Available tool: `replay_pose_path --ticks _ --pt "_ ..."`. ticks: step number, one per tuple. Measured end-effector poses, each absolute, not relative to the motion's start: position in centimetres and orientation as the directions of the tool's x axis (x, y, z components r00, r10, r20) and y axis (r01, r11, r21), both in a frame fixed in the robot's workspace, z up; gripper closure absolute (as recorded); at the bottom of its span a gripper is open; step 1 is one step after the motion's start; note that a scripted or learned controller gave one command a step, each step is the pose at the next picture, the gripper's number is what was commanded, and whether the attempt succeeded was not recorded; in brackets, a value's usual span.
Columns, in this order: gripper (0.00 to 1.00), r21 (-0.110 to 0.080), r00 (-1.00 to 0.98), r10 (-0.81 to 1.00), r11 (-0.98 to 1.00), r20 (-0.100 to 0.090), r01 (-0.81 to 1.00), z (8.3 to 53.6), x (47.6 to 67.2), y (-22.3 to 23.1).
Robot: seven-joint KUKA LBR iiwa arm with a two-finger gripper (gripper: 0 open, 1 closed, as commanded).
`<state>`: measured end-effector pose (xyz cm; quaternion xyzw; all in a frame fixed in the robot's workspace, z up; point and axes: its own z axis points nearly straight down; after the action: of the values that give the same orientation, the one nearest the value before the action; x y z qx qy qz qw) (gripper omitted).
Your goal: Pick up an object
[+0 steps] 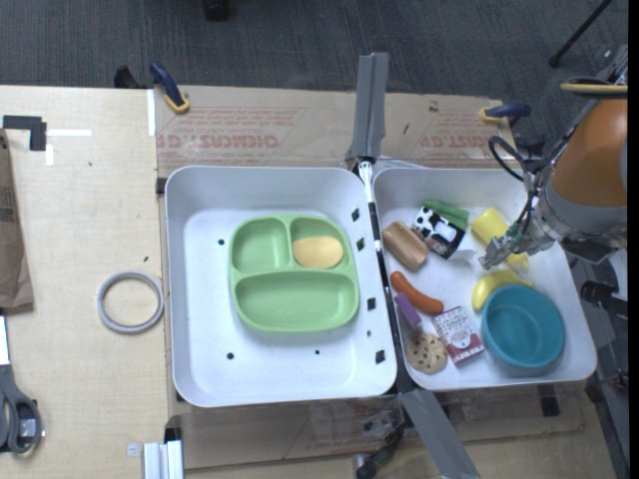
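Two shallow white bins sit side by side on the bench. The left bin (190, 297) holds one green divided tray (295, 302) with three compartments; one yellow oval piece (319, 252) lies in the upper right compartment.

The right bin (399, 183) holds the loose objects: one bun-like brown roll (405, 245), one black-and-white toy (437, 228) touching one green piece (446, 211), one orange sausage (415, 292), one purple piece (408, 313), one cookie (426, 352), one small red-and-white packet (459, 333), one blue bowl (522, 329), one yellow block (488, 225) and one yellow rounded piece (496, 287) just above the bowl's rim.

The arm (589, 168) enters from the right, and its gripper (502, 252) hangs low over the right bin, between the yellow block and the yellow rounded piece. Whether its fingers are apart or together cannot be told, and no object is seen between them.

Outside the bins lie one grey ring (130, 300) and one pair of scissors (18, 422) on the left of the bench.
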<state>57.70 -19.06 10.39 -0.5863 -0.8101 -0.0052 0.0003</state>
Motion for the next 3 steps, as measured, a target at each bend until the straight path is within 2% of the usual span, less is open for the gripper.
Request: replay_pose_path --ticks 1,2,3 --pt "1.00 -0.001 -0.141 0.990 0.141 0.000 0.990 9.1 58.3 -13.7" --pt "1.00 -0.003 -0.029 1.000 0.029 0.000 1.000 9.1 51.7 -11.4" --pt "0.00 -0.003 -0.029 1.000 0.029 0.001 1.000 9.1 51.8 -11.4"
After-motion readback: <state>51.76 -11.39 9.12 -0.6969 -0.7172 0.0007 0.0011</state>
